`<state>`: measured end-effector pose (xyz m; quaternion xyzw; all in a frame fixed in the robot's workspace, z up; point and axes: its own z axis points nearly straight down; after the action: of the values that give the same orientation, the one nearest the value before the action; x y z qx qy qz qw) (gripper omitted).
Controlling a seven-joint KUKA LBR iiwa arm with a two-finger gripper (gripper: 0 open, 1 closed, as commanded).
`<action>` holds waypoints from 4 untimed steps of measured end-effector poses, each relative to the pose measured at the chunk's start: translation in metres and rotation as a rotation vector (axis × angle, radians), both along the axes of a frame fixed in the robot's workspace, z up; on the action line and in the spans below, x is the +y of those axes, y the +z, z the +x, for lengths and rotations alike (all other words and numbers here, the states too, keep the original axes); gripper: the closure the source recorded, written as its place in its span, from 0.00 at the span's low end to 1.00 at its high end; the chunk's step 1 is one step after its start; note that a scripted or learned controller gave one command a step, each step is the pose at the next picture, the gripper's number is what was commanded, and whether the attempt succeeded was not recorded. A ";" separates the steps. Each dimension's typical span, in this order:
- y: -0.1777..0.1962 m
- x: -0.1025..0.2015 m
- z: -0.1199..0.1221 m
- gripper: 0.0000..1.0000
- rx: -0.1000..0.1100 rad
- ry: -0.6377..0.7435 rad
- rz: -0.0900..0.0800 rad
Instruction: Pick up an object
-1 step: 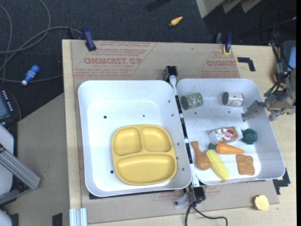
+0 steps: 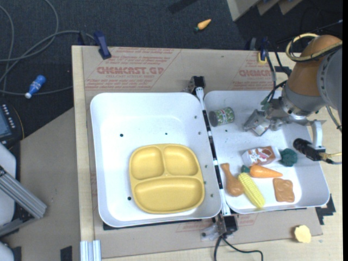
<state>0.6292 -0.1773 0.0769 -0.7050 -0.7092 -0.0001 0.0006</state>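
Two bins side by side on bench point(image 2: 136, 64). Left bin point(image 2: 109, 113) holds a divided tray point(image 2: 165, 178), toward its near side. Right bin point(image 2: 310, 178): can point(image 2: 222, 116) at far left; gripper point(image 2: 260, 123) right of can. Near half: packet point(image 2: 259, 155), ball point(image 2: 289, 156) to its right, carrot point(image 2: 265, 172), corn point(image 2: 252, 190), drumstick point(image 2: 232, 181) leftmost, slab point(image 2: 284, 190) rightmost.

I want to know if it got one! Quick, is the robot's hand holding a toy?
End effector: nothing visible between its fingers; open or closed cannot be told.

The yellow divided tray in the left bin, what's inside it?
All three compartments of the yellow tray show bare yellow plastic. The bin floor beneath it is covered.
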 end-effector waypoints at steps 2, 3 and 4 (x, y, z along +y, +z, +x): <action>0.008 0.003 -0.096 0.00 0.004 -0.006 0.006; 0.018 0.004 -0.095 1.00 -0.001 -0.006 0.001; 0.017 0.004 -0.095 0.00 0.000 -0.006 0.001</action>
<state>0.5344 -0.1735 0.0942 -0.7071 -0.7071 -0.0006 0.0010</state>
